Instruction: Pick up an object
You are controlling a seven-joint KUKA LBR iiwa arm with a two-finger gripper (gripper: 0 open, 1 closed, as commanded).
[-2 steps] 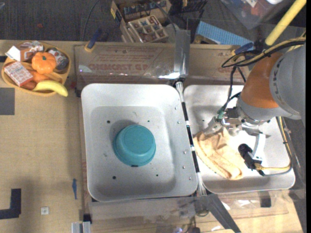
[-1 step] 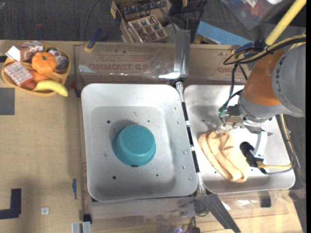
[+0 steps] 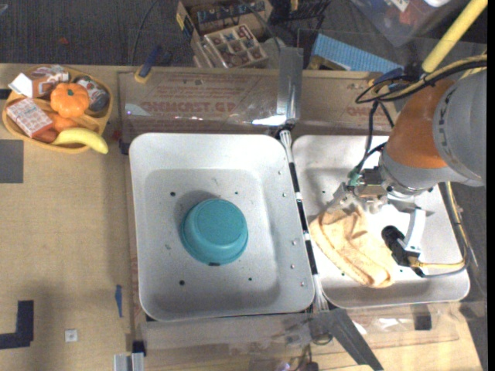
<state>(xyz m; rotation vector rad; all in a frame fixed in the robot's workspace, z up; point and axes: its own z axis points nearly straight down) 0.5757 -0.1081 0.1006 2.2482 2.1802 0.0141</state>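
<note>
A yellow-brown cloth [image 3: 352, 246] is seen lying in a crumpled heap in the near part of the right bin [image 3: 445, 278]. It is judged to be soft, floppy and very light. It will likely bend and droop when it is lifted, and it cannot be broken. A raised fold is thought to be the best place to pinch it, since a flat part could slip away. The far end of the cloth is bunched up, so it looks good for that.

In the left bin [image 3: 155, 176], a blue-green bowl [image 3: 216, 230] is set upside down in the middle. It is well apart from the cloth, with the bin walls between them. The bowl is judged to be hard and smooth, and its round back would be harder to grip.

A little farther back, the gripper [image 3: 357, 197] is seen low at the far end of the cloth. It cannot be told if the cloth is touched or not. It cannot be told if the jaws are spread or pressed together, and no cloth is seen held between them.

At the far left of the desk [image 3: 54, 238], a yellow plate [image 3: 11, 119] of toy food is placed, with an orange pumpkin [image 3: 69, 99] and a banana [image 3: 81, 138].
</note>
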